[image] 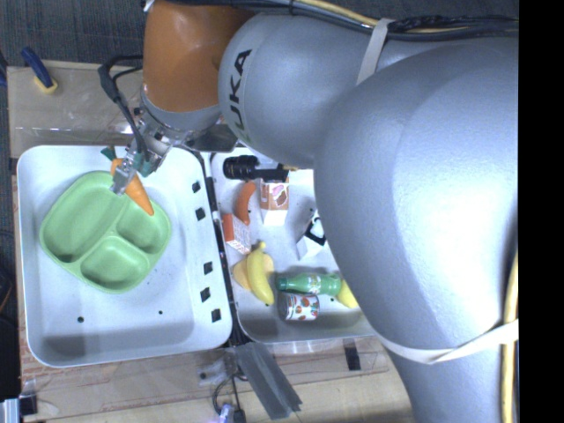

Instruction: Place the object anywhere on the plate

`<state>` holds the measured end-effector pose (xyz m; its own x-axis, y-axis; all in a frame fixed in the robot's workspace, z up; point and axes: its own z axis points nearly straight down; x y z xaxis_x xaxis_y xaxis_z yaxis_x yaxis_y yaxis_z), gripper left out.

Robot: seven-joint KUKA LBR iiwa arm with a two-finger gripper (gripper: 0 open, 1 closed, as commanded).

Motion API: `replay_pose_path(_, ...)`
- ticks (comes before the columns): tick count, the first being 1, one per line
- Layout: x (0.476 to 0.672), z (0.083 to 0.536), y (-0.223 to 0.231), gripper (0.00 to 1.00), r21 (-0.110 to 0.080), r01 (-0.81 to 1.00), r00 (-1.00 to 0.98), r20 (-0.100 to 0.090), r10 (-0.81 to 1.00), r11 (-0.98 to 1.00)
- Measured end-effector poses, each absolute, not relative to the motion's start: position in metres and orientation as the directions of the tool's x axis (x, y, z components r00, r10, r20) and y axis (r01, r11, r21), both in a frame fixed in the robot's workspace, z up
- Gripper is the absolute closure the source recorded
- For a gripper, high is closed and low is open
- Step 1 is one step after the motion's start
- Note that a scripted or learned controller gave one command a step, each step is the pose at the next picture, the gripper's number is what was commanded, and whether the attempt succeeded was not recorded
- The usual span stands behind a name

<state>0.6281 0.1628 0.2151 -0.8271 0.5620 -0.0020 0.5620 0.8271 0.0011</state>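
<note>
Camera view: grey arm (397, 148) reaching in from the right across both bins, orange band above the wrist. Gripper (126, 173) down over the left bin (53, 333), fingers clenched on the top of an orange carrot (138, 194). Carrot tilted, lower end lying over the upper right rim of the green divided plate (88, 236). In the right bin (264, 331): banana (258, 273), green bottle (308, 283), small can (300, 307), other items.

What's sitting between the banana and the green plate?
In the camera view, bare white bin floor and the bins' dividing rims separate the plate from the banana.
</note>
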Motion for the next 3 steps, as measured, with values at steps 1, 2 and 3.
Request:
replay_pose_path(1,0.586,0.220,0.173,1.00,-0.001,0.528,-0.849,0.000,0.528,0.849)
replay_pose_path(2,0.610,0.184,0.174,1.00,-0.002,0.534,-0.846,0.000,0.534,0.846)
replay_pose_path(3,0.593,0.133,0.177,1.00,-0.002,0.377,-0.926,0.002,0.377,0.926)
